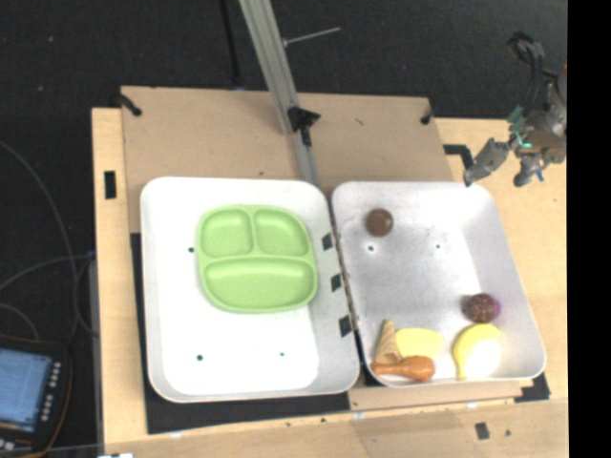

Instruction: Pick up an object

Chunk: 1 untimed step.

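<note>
A brown ball point(379, 221), purple ball point(480, 306) and yellow lemon point(476, 350) lie apart in the right bin point(430, 256).

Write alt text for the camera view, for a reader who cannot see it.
Two white bins sit side by side on a bench: the left bin holds a green divided plate, the right bin a brown ball, a dark red ball and yellow and orange toy food along its near edge. The gripper hovers beyond the right bin's far right corner.

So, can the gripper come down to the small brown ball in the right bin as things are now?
Probably yes. The brown ball lies alone in the right bin, nothing over it, and the gripper hangs near that bin's far right corner.
</note>
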Available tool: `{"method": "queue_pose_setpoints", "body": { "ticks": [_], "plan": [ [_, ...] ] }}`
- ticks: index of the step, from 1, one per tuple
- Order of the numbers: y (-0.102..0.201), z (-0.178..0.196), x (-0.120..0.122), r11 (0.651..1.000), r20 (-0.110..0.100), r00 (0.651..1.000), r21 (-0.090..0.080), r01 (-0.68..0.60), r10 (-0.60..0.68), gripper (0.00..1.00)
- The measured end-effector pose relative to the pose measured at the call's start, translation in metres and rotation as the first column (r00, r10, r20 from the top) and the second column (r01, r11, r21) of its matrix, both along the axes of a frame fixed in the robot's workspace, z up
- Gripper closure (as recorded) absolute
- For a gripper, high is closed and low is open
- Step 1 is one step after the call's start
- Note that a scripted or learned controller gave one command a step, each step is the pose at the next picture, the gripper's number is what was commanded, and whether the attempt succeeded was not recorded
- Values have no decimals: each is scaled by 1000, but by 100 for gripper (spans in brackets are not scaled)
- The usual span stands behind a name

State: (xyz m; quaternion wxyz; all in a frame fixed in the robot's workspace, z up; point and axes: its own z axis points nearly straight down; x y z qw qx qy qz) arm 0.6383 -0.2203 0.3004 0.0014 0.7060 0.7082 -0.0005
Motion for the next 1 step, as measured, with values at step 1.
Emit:
{"method": "queue_pose_setpoints", "body": {
  "ticks": [1],
  "plan": [
    [0, 0, 0, 1000, -1, 1000, 0, -1, 1, 0]
  ]
}}
